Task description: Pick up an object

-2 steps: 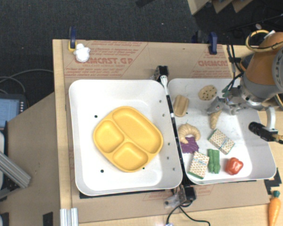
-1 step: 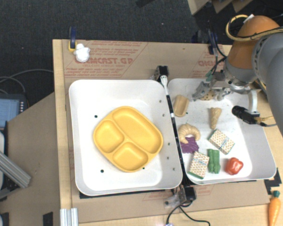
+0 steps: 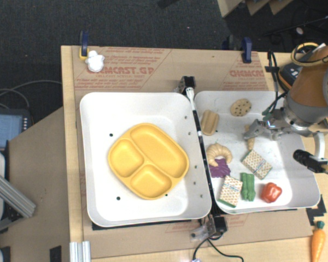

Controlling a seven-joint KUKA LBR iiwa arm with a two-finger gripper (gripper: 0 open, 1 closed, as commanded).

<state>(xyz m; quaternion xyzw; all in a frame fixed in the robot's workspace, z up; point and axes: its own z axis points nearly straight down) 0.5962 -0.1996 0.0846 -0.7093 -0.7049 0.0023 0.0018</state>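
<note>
End effector (image 3: 255, 134) low in the right bin (image 3: 300, 192), just beside a small tan piece (image 3: 251, 143); how far open it is I cannot tell, nothing visibly held. From the tan piece: cookie (image 3: 240, 107) above, patterned packet (image 3: 257, 164) just below, croissant (image 3: 218, 152) left. Risks: tan piece is small, could slip; fingers could nudge the packet; a miss closes on bare bin floor.
</note>
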